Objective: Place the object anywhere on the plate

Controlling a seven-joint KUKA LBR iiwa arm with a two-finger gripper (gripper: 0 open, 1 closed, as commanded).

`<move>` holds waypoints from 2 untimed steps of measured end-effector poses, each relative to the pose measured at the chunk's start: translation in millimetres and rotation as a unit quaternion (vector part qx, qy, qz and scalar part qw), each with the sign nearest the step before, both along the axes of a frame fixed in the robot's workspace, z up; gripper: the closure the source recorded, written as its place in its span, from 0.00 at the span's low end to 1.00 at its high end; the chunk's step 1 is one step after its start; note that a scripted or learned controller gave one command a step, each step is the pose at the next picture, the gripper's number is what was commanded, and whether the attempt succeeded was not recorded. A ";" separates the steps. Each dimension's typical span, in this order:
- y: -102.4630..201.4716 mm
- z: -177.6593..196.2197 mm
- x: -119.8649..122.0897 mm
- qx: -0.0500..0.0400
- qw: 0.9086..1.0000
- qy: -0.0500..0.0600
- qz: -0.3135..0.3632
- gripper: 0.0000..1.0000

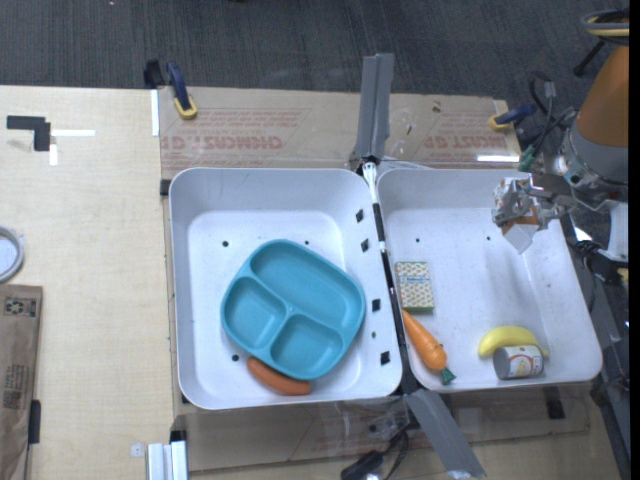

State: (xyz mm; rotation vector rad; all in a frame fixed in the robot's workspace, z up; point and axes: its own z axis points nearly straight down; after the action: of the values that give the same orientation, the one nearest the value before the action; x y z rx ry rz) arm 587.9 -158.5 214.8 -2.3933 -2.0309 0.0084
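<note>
A blue plate (292, 308) with three compartments lies in the left bin (200, 208), nothing on it. An orange sausage-like piece (278, 378) pokes out from under its near edge. The right bin (470, 218) holds a green-and-yellow box (414, 286) near its left wall, a toy carrot (427, 344), a yellow banana (506, 338) and a small can (519, 362) in the near right corner. My gripper (519, 212) hangs over the far right part of the right bin, well away from these objects.
A grey divider post (375, 108) rises between the two bins at the back. Clamps (178, 88) hold the cardboard sheet behind the bins. A roll of tape (8, 255) lies on the bench at far left.
</note>
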 end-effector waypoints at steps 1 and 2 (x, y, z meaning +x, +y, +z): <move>66.9 -54.2 26.4 0.000 0.994 0.001 -0.108 1.00; 142.1 -26.5 -14.2 0.001 0.999 0.001 0.044 1.00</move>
State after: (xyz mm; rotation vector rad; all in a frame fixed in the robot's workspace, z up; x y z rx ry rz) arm 573.6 -16.4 188.4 -2.3003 -2.1328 0.0098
